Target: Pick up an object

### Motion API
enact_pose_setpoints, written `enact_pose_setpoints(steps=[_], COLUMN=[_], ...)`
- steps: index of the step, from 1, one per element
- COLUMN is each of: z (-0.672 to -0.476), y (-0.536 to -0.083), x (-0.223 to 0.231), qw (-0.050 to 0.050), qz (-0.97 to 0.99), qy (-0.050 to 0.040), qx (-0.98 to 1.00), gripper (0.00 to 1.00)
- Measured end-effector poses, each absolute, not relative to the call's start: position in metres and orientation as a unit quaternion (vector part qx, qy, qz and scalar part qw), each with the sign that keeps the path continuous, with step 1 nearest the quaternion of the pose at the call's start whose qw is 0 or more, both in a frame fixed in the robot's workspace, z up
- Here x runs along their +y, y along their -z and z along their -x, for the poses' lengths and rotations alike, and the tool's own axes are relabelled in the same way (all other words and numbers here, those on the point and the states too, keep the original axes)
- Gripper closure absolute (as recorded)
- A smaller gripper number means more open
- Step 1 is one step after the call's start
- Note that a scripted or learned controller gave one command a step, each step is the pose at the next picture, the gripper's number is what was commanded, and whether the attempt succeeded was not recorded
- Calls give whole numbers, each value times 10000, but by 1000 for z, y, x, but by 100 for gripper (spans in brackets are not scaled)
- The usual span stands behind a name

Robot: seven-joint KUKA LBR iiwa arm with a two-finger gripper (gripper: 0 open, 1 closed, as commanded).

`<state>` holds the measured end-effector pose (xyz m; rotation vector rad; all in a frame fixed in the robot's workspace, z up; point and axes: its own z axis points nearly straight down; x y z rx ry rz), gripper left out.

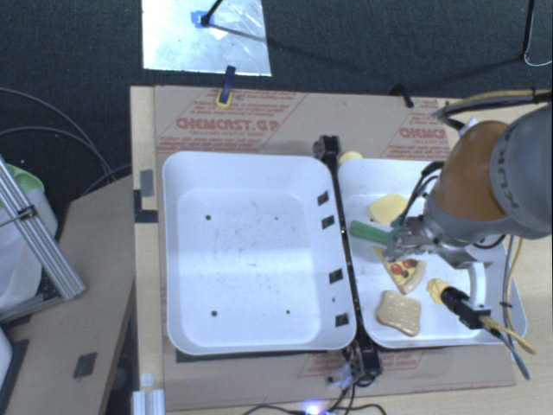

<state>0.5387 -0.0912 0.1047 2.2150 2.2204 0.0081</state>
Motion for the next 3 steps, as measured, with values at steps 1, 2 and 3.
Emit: enact_pose_setpoints(steps=[1,2,3], z=[-504,-488,-488], y=[-188,-277,-430], x=[-8,39,55], qw=[2,25,52], qz=[-7039,-7033,-7041], qy=[-17,-49,-76], qx=[7103,7109,7100], gripper=[100,100,100])
